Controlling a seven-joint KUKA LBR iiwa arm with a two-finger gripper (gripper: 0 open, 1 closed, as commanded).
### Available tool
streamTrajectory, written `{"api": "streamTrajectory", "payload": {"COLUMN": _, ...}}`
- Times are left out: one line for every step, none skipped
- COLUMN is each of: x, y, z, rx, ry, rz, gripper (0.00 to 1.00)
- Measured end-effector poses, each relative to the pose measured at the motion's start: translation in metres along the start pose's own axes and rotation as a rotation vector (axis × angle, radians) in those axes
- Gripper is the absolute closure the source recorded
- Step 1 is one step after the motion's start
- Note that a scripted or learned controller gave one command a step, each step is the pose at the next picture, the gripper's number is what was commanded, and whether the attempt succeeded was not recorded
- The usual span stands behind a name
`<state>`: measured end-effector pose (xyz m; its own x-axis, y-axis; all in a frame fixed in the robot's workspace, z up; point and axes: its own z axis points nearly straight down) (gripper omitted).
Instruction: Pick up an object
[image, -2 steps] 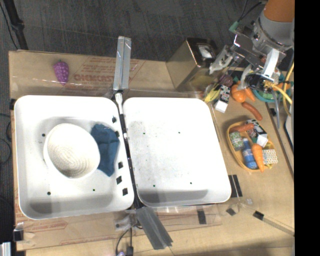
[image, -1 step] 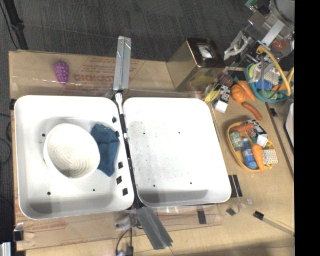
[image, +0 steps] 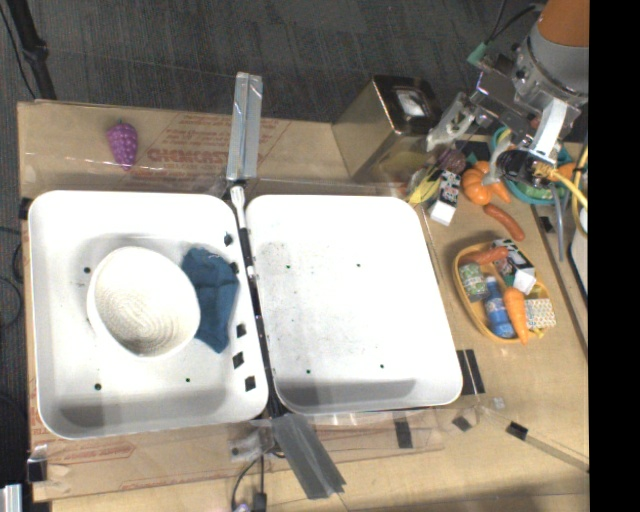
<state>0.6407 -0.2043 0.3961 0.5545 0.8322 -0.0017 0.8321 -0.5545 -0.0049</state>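
A white woven round cap (image: 145, 300) lies in the left bin (image: 60, 400). A crumpled blue cloth (image: 213, 295) rests against the cap's right side. My gripper (image: 500, 125) hangs high at the top right, beyond the far right corner of the right bin (image: 350, 300) and above the bench clutter. It is far from both objects. It is open, its two fingers spread wide with nothing between them.
A purple grape bunch (image: 123, 143) lies on the bench behind the left bin. A brown box (image: 390, 125) stands behind the right bin. A yellow bowl (image: 500, 290) of toy food and loose toys (image: 480, 185) sit right of the bins.
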Motion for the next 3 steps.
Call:
{"api": "streamTrajectory", "payload": {"x": 0.01, "y": 0.012, "z": -0.046, "rx": -0.003, "ry": 0.001, "rz": 0.306, "gripper": 0.0}}
{"api": "streamTrajectory", "payload": {"x": -0.005, "y": 0.001, "z": -0.044, "rx": 0.003, "ry": -0.002, "rz": 0.427, "gripper": 0.0}}
{"api": "streamTrajectory", "payload": {"x": -0.014, "y": -0.009, "z": -0.045, "rx": 0.003, "ry": -0.001, "rz": 0.474, "gripper": 0.0}}
